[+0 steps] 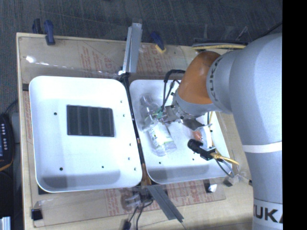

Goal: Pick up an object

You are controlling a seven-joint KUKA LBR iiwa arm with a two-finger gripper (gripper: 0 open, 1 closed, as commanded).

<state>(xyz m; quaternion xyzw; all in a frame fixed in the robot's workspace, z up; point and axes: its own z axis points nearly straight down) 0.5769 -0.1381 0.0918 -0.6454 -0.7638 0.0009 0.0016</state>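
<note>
Bottle [160, 139] of clear plastic lies in glossy white right bin [177, 175].

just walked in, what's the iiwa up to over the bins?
The KUKA arm reaches in from the right, with its gripper low in the right bin. The gripper is right over a clear plastic bottle lying on its side near the bin's middle. This view doesn't settle whether it has hold of anything. The left bin has a dark ribbed rectangular panel lying flat, well away from the gripper.
</note>
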